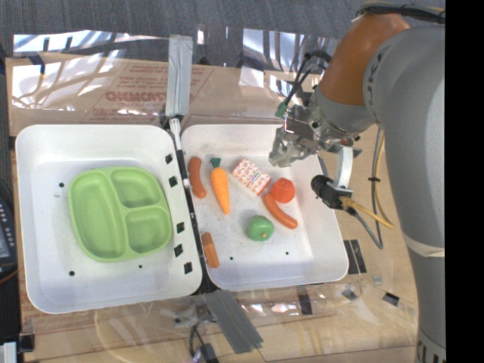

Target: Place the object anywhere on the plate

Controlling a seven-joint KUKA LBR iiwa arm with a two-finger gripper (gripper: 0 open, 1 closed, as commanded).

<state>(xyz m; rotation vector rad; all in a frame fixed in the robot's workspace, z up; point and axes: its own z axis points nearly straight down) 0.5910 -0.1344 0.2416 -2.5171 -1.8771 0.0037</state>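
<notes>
In the right bin (pixel 325 255), all the candidate items lie on the white floor; none is on the plate (pixel 119 212). The plate, green and three-compartmented, sits in the left bin (pixel 30 218), and its compartments show only green.

Items in the right bin: a sausage-like piece (pixel 197 177) near the left wall, a carrot (pixel 220 190) just beside it, a pink-and-white patterned block (pixel 250 177) toward the middle, a red tomato (pixel 283 190) touching or nearly touching a second long orange-red piece (pixel 280 211), a green round fruit (pixel 260 228) below these, and a small orange-brown piece (pixel 209 249) against the lower left wall. The task does not say which one is meant.

The gripper (pixel 286 156) is over the upper middle of the right bin, above and just beside the tomato and the patterned block. Nothing is visible between its fingers. From this slanted view I cannot tell whether they stand wide or narrow: the tips merge with the wrist hardware and cables.

Judgement: task at its start. Not yet done: grasp, lift, carry across the divider between the bins, release over the plate. Nearest candidates to the gripper are the tomato and the block. The tomato is crowded by the long piece alongside, so a grasp there could nudge its neighbour. Any compartment of the plate would satisfy the task.
</notes>
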